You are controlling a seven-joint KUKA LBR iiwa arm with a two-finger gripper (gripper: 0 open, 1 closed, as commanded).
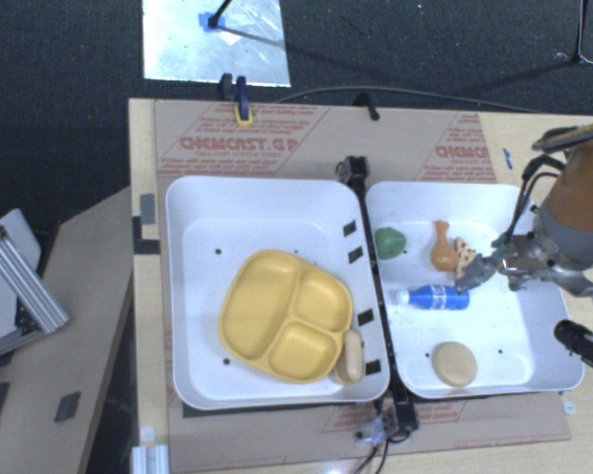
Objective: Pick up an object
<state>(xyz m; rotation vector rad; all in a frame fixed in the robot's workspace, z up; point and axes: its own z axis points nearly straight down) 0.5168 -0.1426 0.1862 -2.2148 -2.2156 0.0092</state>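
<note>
Two white bins sit side by side; in the right bin (534,363) the gripper (471,276) hovers just above the blue bottle (437,298), seemingly approaching. Whether the claw is released or clenched cannot be told; next it must descend squarely over the bottle

Sectioned plastic tray (277,314): yellow
Small bottle (435,297): blue, white cap
Round lump (390,241): green
Shallow bins (267,197): white
Oval disc (456,363): beige

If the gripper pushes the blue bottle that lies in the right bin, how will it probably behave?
The blue bottle lies on its side and looks round, so it would probably roll. It looks like small plastic, so probably light. The gripper is at its right end, so a push there may spin it.
</note>
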